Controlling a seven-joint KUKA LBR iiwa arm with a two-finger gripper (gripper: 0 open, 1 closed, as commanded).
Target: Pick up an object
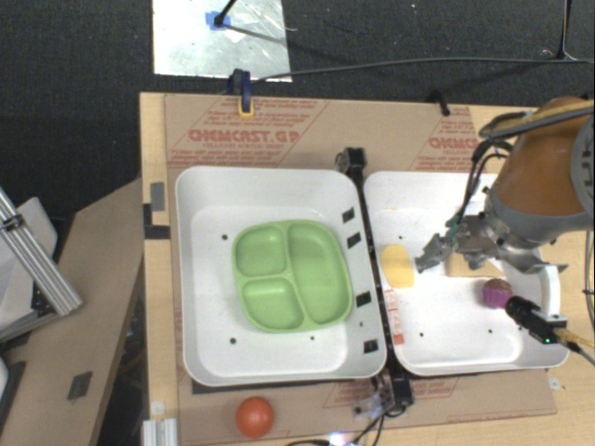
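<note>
Two bins sit side by side on the bench point(279, 128), their inner walls touching along the middle. The left bin point(200, 249) holds a divided tray point(291, 275) near its centre — three compartments, two on its left side, one along its right. In the right bin point(437, 351) a block point(398, 266) lies close to the left wall, and a small round object point(495, 293) lies towards the right wall, well apart from it. The gripper point(429, 255) hangs over the right bin, just right of the block. A ball point(255, 416) rests on the bench in front of the left bin — outside it, near the bench's front edge.
</note>
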